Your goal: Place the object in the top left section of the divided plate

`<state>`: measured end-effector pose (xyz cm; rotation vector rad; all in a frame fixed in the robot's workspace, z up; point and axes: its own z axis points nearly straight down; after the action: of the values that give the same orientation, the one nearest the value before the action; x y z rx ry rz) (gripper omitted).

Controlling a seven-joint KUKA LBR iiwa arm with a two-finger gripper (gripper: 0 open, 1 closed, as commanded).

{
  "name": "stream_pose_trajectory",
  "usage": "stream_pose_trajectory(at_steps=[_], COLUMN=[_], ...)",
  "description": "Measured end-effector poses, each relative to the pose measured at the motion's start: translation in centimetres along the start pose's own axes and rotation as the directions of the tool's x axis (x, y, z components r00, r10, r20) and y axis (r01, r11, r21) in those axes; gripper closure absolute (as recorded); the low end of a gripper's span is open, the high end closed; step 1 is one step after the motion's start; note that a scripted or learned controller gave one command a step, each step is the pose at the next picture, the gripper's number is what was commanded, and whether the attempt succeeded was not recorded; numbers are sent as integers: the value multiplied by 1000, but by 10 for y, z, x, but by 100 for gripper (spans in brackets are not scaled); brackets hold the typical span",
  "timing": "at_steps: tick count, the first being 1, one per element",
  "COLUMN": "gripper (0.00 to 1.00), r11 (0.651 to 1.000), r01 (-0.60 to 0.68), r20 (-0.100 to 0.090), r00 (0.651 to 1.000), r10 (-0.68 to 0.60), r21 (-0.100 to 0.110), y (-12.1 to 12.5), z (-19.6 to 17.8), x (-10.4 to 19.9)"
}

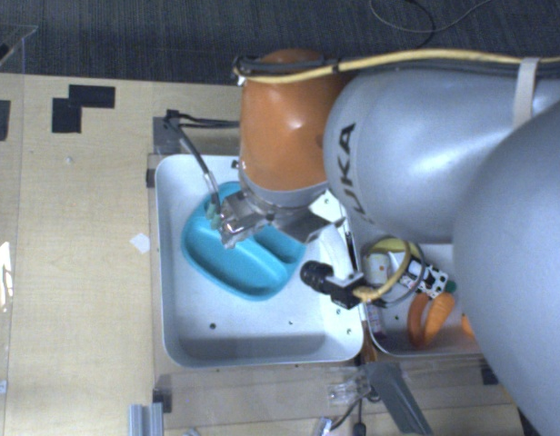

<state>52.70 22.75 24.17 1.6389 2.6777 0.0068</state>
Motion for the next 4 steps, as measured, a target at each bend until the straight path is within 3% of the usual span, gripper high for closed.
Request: stream_pose_trajectory(at_steps=[1,2,3,4], gripper=[100,0,100,0], r11=[1000,1000,1000,1000], r01=[-2,-2,-4,-4], r20=[0,0,-1,-1], r00=[1000,1000,1000,1000], r10=[2,2,4,4], r21=[-5,-5,-10,-10], y=[2,2,3,3], z=[-11,-11,-22,-22], x=[-1,-1,-3,-3])
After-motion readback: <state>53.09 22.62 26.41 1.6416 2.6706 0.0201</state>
